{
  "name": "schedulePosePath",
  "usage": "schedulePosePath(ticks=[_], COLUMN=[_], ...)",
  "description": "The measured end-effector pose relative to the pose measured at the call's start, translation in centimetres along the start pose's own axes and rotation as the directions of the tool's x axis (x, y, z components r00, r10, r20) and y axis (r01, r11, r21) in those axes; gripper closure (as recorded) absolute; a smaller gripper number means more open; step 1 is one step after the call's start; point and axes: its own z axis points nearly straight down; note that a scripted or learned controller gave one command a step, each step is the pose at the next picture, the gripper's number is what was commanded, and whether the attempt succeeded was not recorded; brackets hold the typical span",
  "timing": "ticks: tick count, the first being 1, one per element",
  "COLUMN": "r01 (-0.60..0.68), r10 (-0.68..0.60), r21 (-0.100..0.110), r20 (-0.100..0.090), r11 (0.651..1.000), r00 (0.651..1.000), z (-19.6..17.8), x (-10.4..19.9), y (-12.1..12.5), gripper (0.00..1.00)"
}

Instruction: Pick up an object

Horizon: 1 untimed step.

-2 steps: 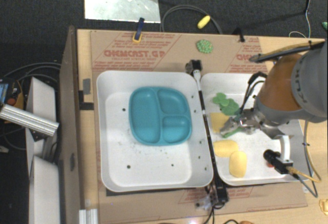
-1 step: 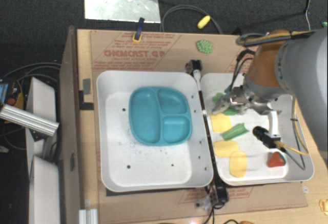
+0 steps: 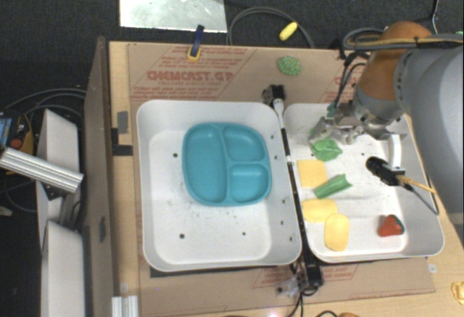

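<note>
In the right bin, the jaws hang at the far left corner, just above a green object; I cannot tell their opening or any hold.

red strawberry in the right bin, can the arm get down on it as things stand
Probably yes. The red strawberry lies alone near the right bin's front corner, nothing on top of it. The gripper sits further back by the green piece.
</note>
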Motion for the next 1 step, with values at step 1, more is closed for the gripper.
schedulePosePath(ticks=[1], r01=[0.001], r10=[-0.001], r21=[0.007], r20=[-0.002], r11=[1.000], r00=[1.000], z=[0.13], x=[3.08], y=[-1.59], gripper=[0.00])
